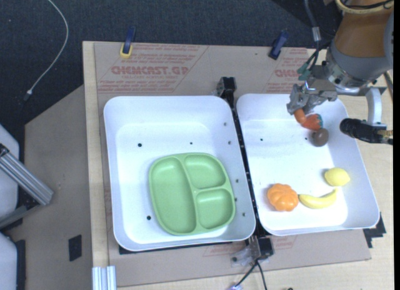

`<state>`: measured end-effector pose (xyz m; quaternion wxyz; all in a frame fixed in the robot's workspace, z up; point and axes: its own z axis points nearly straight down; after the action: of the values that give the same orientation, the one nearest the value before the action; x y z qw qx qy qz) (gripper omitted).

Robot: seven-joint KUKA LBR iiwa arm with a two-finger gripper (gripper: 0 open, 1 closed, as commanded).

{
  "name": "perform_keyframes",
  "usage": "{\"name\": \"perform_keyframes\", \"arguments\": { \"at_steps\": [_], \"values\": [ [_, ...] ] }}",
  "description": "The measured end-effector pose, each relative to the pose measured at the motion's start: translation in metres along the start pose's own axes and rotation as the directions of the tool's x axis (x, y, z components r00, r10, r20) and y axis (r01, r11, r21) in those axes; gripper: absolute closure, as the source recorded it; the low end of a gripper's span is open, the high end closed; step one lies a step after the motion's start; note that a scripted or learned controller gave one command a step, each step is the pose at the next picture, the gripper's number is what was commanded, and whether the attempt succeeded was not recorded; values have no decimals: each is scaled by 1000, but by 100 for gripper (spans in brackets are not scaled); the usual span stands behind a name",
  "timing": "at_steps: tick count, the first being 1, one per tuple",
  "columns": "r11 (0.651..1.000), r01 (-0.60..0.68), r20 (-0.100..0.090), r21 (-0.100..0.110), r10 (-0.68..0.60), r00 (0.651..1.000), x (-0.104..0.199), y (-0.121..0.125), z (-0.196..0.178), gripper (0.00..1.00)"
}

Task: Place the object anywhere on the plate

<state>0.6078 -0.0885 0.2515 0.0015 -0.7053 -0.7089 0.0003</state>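
**Gripper over right bin, red-orange piece at its tip**

Bench: brown cardboard sheet with printed red lettering, 2 shallow white bins, glossy moulded plastic with rounded corners, side by side.

Left bin: holds the plate, pale green, matte, rounded-rectangle shape, split into 3 compartments by raised ribs. It sits toward the bin's 5 o'clock corner, slightly rotated.

Right bin: 4 loose items. Orange pumpkin, ribbed and squat, at 7 o'clock. Yellow banana, smooth and curved, just beside the pumpkin at its 3 o'clock. Yellow lemon, oval, near the banana's upper tip. Small brown round piece, dull surface, at about 1 o'clock in the bin.

Gripper: grey metal, hanging at the bin's 12 o'clock edge. A small strawberry-like object, red-orange with a green bit, sits right at the fingertips, at 11 o'clock of the brown piece. Fingers appear closed around its top, though the contact is small and hard to read.
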Motion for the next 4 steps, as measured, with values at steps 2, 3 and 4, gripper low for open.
{"name": "perform_keyframes", "arguments": {
  "at_steps": [2,3,4],
  "values": [
    [1000,-1,0,1,1,1000,102,-37,-3,100],
    [1000,0,1,1,0,1000,145,-51,0,100],
    [1000,0,0,3,0,1000,186,-73,21,100]
  ]
}}
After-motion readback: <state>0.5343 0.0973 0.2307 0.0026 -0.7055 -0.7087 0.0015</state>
